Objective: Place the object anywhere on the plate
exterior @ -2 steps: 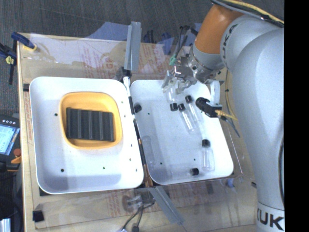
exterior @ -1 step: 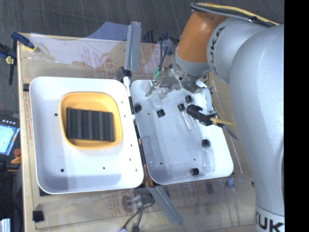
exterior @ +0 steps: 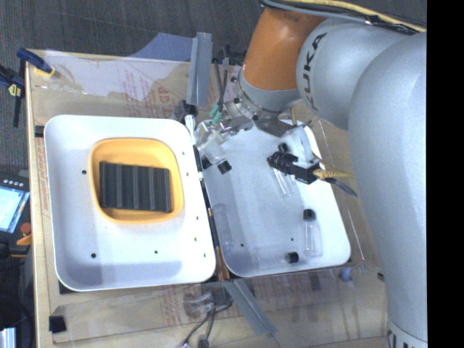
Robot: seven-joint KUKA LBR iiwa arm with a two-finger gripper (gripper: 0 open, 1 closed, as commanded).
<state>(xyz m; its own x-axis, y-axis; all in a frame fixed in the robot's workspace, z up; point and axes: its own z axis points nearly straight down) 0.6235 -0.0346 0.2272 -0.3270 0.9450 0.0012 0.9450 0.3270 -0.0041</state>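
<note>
The object cannot be identified with certainty: several small clear tubes with dark caps point(exterior: 311, 232) lie flat on the floor of the right bin point(exterior: 250, 216), and none is on the yellow plate point(exterior: 134, 151), a rounded-square dish with a dark ribbed insert that sits in the left bin point(exterior: 65, 194). The gripper point(exterior: 217, 133) hangs at the right bin's upper left corner, and I cannot tell its state or whether it has hold of anything. Judged step: pick-up or early carry; the next move calls for a secure hold, then travel left over the plate.
</note>
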